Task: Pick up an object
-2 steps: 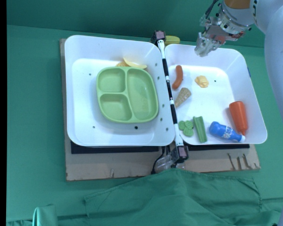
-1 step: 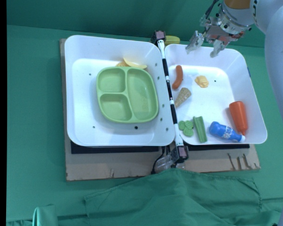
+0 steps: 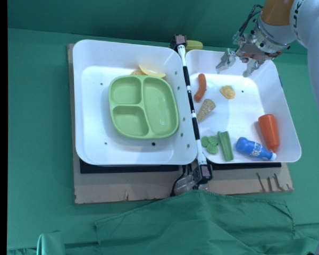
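Observation:
My gripper [image 3: 238, 66] hangs over the far part of the right bin [image 3: 287, 116], open, with nothing between its fingers. Below it in that bin lie a small orange-yellow piece [image 3: 228, 92], a reddish sausage [image 3: 200, 86], a tan cone-shaped piece [image 3: 206, 110], a green leafy piece [image 3: 209, 144], a green stalk [image 3: 225, 145], a blue bottle [image 3: 254, 149] and an orange carrot-like bottle [image 3: 269, 132]. The orange-yellow piece is the closest, a short way in front of the fingers.
The left bin [image 3: 90, 62] holds a green divided plate [image 3: 143, 106] and a yellow slice [image 3: 151, 71] behind it. A black-and-white bar [image 3: 190, 105] runs between the bins. Green cloth [image 3: 202, 222] covers the front.

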Controlling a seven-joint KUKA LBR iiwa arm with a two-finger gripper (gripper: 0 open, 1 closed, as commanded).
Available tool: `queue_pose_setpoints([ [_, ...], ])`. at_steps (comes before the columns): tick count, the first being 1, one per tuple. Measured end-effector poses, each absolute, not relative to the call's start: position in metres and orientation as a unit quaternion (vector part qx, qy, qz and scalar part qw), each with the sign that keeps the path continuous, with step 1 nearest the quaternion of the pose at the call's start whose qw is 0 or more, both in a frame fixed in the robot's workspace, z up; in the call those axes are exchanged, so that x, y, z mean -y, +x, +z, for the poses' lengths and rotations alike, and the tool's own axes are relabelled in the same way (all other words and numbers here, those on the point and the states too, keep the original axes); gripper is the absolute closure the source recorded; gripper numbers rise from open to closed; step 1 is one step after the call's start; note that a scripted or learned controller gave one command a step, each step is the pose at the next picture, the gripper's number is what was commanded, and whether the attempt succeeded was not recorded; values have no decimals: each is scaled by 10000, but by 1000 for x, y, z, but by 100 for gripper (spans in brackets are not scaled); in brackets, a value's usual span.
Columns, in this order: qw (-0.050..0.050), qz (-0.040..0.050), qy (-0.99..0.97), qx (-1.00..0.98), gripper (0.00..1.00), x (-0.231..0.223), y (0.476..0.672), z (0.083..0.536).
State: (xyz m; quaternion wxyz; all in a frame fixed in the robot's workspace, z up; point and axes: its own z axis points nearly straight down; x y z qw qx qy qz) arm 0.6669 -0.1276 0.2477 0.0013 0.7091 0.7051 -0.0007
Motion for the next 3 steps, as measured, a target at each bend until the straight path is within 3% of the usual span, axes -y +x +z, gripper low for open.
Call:
queue_pose_setpoints([
  [1, 0, -17, 7099, -7043, 0, 156, 613, 204],
  [2, 23, 5, 7085, -7057, 0, 154, 616, 207],
  [3, 15, -11, 7099, -7043, 0, 190, 592, 190],
])
